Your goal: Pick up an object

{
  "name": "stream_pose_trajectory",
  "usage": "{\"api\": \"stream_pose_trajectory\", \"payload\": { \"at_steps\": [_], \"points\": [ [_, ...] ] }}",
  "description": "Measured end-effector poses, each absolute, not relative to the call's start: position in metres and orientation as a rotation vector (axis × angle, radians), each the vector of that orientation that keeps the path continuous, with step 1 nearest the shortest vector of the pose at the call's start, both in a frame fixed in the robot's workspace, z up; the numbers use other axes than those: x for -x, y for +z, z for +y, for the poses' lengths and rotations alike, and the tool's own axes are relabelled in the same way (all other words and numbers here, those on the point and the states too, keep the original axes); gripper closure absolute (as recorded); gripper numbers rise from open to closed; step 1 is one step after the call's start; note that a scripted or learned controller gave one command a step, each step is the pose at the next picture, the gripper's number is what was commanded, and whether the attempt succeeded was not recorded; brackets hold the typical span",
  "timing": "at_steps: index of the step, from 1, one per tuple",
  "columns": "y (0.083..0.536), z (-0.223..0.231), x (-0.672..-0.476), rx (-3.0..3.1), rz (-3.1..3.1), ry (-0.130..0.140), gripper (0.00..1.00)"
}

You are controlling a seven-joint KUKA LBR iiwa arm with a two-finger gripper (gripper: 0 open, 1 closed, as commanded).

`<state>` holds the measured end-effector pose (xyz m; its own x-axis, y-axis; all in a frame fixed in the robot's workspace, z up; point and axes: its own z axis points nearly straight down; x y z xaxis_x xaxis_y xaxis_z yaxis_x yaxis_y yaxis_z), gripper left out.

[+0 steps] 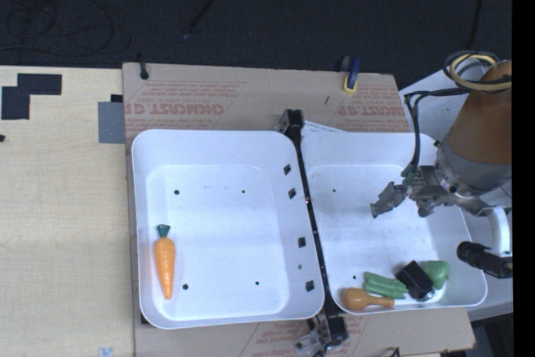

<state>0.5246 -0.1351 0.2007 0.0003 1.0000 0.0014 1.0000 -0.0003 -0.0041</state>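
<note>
- Two white bins: left point(146, 180), right point(351, 159).
- One carrot point(165, 262), lying in the left bin.
- Four things in the right bin: one green pod point(383, 284), one black block point(415, 278), one pale green piece point(436, 270), one tan gourd point(364, 299).
- One arm point(485, 130), one pincer point(389, 201).
- One blue-and-yellow clamp point(351, 73).

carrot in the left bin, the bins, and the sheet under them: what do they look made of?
Carrot: likely molded plastic toy; even orange body, flat green top, smooth look.
Bins: likely thin formed plastic; uniform white, rounded corners, soft sheen, small dark spots on the floors.
Sheet: cardboard; matte brown with red printed lettering.
All judged by look alone.
</note>
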Motion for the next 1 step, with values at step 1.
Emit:
{"api": "stream_pose_trajectory", "payload": {
  "at_steps": [1],
  "points": [
    [0.0948, -0.0953, -0.563, 2.211, -2.219, 0.007, 0.0]
  ]
}}
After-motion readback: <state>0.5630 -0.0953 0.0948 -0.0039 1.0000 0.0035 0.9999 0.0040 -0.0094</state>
